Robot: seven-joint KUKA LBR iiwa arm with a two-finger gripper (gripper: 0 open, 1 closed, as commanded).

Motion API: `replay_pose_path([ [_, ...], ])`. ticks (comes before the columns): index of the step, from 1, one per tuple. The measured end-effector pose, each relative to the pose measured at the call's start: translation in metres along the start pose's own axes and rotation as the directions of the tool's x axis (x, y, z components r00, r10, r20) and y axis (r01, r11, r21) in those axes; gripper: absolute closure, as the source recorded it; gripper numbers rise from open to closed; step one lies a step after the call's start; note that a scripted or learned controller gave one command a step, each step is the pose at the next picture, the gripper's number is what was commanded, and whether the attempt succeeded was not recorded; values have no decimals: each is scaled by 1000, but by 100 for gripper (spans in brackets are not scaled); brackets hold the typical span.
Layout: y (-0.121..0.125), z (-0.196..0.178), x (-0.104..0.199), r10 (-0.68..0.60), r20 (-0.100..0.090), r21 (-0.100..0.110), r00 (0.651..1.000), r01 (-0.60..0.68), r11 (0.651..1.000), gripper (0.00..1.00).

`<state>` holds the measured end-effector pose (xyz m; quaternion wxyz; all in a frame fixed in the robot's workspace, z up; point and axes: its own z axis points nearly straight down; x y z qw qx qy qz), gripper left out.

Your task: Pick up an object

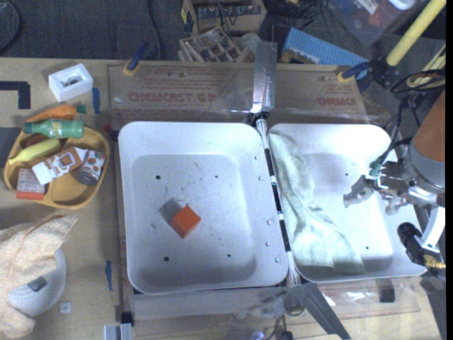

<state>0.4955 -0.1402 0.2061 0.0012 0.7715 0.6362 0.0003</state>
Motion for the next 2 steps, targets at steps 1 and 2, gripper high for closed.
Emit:
replay_pose_path([
  [1, 31, 22, 60, 384, 1, 2, 923, -384, 923, 0],
  [2, 43, -1, -7, 487, 1, 2, 874, -487, 874, 0],
])
